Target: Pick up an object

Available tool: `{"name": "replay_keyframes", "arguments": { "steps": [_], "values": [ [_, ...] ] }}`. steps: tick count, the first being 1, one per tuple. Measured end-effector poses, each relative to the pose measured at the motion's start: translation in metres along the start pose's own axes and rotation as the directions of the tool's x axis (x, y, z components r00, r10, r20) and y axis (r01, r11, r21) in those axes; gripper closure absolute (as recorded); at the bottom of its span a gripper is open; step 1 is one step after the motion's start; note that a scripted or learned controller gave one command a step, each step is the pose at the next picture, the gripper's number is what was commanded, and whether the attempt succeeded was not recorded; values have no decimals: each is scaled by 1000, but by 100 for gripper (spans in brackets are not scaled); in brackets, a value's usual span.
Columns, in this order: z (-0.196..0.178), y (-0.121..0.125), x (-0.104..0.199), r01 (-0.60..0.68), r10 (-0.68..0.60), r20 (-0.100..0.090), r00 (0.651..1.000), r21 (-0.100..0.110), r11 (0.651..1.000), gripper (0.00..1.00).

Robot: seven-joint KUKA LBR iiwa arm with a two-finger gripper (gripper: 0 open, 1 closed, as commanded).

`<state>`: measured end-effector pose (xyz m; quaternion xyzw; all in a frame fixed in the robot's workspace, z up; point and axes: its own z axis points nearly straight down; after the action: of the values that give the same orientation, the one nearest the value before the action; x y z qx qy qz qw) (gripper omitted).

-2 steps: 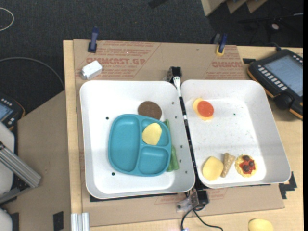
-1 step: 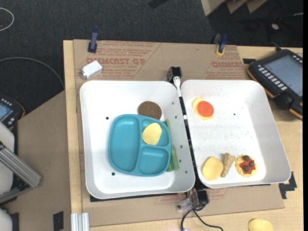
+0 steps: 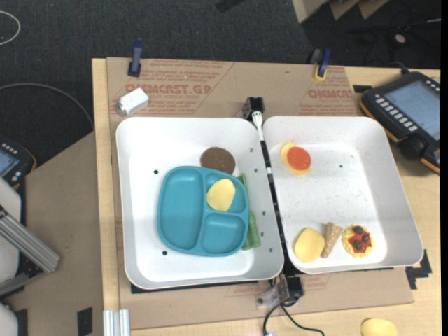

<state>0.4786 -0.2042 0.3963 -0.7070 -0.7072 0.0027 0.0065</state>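
Observation:
The left bin (image 3: 136, 187) holds a teal divided plate (image 3: 189, 212) with a yellow piece (image 3: 221, 195) in its upper right compartment. A brown round disc (image 3: 218, 159) lies just behind the plate, and a green strip (image 3: 250, 231) sticks out along the plate's right side. In the right bin (image 3: 392, 180), a red-and-yellow round piece (image 3: 297, 158) sits near the back left. Along that bin's front lie a yellow lump (image 3: 309, 244), a tan stick-shaped piece (image 3: 330, 239) and a small pizza-like piece (image 3: 358, 240).
Both bins rest on a cardboard sheet (image 3: 210, 86) held by two blue clamps (image 3: 135, 58). A small white block (image 3: 133, 101) lies on the cardboard at the back left. A black pendant with a screen (image 3: 409, 114) sits at the right. A yellow object (image 3: 378, 327) lies at the front right.

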Motion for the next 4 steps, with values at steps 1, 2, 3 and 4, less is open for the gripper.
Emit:
{"name": "replay_keyframes", "arguments": {
  "steps": [1,2,3,4],
  "values": [
    [-148,-1,-10,0,0,14,1000,-32,999,100],
    [-33,0,9,0,0,1,1000,-2,1000,100],
    [-146,-1,-2,0,0,13,1000,-28,1000,100],
    [-36,0,12,0,0,2,1000,-3,1000,100]
  ]
}}
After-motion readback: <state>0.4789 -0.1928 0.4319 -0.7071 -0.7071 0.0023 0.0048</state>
